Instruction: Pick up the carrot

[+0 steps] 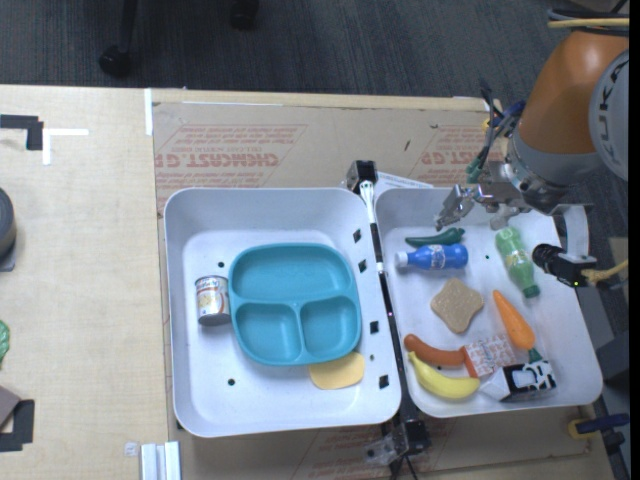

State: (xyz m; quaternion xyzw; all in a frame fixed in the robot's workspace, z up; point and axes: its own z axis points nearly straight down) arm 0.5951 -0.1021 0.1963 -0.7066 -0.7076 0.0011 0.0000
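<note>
The carrot point(513, 320) is a short orange cone lying in the right bin point(585, 353), near its right wall, with the thin end pointing toward the bin's front. My gripper point(462, 202) hangs over the far left part of that bin, just above a green pepper point(437, 237). It is well apart from the carrot, up and to the left of it. Nothing is seen held in it.
Around the carrot lie a green bottle point(517, 260), a bread slice point(457, 305), a snack packet point(490, 353), a black-and-white carton point(528, 378), a sausage point(435, 350), a banana point(443, 380) and a blue bottle point(433, 258). The left bin point(190, 378) holds a teal tray point(296, 301) and a can point(211, 299).
</note>
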